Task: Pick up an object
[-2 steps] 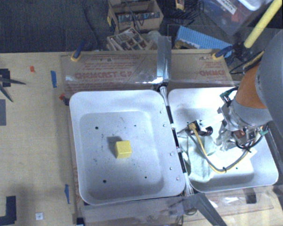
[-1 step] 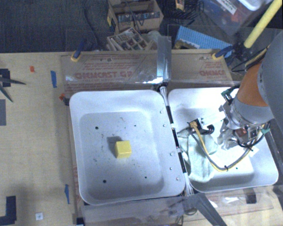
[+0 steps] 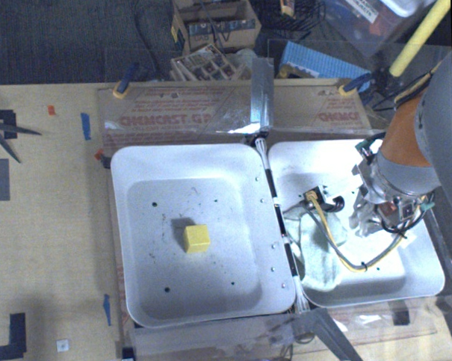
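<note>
In the right bin: the gripper [image 3: 371,216] sat low over the bin floor, toward its right half, at the end of the grey arm [image 3: 413,151] with the orange band.
Gripper state: could not be told; the tip was too small and cluttered to read, and no object was visible held in it.
Right bin [image 3: 421,281]: white and shallow; a pale crumpled patch [image 3: 319,258], perhaps cloth or plastic, lay near its left wall, close to the gripper but apart from it.
Left bin [image 3: 129,180]: white and shallow, touching the right bin along a shared middle edge.
Yellow block [image 3: 197,238]: lay flat near the middle of the left bin's floor, alone, well apart from the gripper and across the divide.
Bench [image 3: 48,221]: pale wood surrounding both bins.
Progress: by my judgement, nothing was picked up yet; the block remained on the bin floor, and a grasp and a lift were both left to do.
</note>
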`<action>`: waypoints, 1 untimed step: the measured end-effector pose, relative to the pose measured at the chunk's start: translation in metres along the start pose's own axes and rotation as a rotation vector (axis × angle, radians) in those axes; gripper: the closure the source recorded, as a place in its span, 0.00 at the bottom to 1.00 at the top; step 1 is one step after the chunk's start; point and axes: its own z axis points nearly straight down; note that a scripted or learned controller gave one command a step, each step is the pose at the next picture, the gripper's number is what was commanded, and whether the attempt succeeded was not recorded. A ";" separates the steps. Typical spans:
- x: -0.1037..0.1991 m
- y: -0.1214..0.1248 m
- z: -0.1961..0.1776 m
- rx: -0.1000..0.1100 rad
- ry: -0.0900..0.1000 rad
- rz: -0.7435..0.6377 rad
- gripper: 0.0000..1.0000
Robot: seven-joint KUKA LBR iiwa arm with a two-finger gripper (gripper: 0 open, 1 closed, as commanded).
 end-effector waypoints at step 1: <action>-0.007 -0.065 -0.042 -0.003 0.004 -0.257 1.00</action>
